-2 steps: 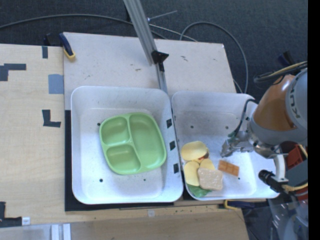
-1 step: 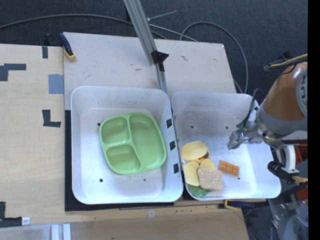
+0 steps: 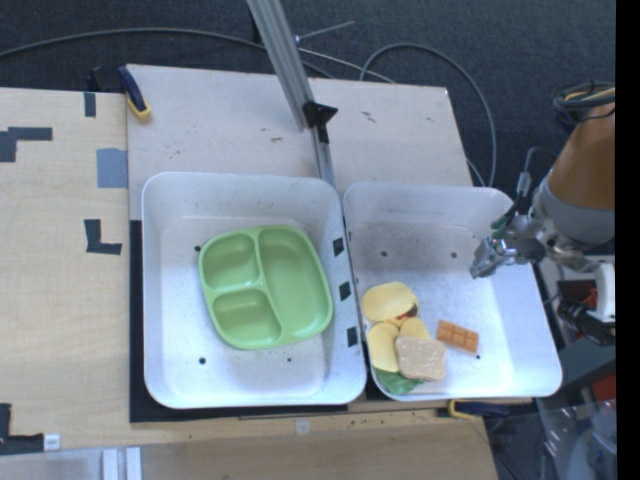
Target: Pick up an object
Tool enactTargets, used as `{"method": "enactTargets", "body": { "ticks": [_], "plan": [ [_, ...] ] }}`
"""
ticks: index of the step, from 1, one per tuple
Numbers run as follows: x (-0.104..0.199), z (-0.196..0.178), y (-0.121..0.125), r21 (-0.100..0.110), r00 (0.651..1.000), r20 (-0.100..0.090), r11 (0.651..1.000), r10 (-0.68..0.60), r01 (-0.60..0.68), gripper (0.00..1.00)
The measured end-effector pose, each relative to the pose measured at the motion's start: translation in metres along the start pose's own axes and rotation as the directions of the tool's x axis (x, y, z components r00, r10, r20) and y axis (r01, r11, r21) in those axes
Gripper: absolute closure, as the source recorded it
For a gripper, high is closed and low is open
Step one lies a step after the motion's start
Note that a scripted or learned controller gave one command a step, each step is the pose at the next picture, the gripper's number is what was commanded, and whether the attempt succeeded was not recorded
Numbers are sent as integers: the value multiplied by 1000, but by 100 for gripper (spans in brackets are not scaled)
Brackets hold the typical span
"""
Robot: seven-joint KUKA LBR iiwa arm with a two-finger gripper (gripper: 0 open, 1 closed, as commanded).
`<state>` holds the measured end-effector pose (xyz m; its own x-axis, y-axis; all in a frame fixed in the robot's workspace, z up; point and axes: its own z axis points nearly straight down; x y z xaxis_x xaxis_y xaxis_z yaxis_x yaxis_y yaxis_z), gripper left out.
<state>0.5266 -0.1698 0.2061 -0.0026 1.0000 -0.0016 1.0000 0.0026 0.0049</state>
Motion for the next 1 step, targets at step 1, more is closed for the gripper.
{"method": "enactTargets", "body": {
  "ticks": [1],
  "plan": [
    [-9, -56, 5, 0, 1000, 1, 1000, 1, -1, 100]
  ]
}}
